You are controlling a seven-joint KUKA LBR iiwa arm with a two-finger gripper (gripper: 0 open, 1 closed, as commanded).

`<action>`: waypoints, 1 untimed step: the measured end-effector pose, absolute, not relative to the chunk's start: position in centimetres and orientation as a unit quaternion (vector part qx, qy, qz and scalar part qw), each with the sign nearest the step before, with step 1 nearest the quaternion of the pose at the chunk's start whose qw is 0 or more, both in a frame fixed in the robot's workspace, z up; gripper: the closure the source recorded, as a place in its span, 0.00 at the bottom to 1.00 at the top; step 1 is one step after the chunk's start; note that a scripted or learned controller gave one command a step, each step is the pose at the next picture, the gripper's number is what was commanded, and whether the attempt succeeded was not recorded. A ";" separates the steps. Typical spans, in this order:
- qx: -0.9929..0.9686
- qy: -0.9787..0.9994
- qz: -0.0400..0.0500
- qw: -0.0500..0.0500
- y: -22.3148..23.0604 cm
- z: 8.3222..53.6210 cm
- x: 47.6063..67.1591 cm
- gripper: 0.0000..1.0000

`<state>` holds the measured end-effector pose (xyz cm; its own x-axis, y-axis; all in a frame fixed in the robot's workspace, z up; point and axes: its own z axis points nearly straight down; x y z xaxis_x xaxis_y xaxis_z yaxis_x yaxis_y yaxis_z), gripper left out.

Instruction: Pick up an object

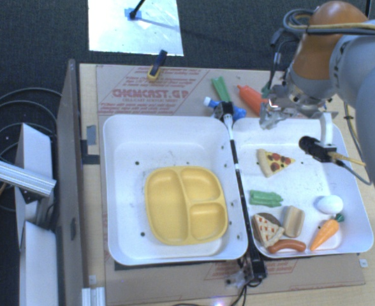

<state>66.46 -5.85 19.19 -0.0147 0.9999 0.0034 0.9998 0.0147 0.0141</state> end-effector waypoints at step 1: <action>0.706 0.709 0.001 0.001 -6.6 18.5 66.1 0.00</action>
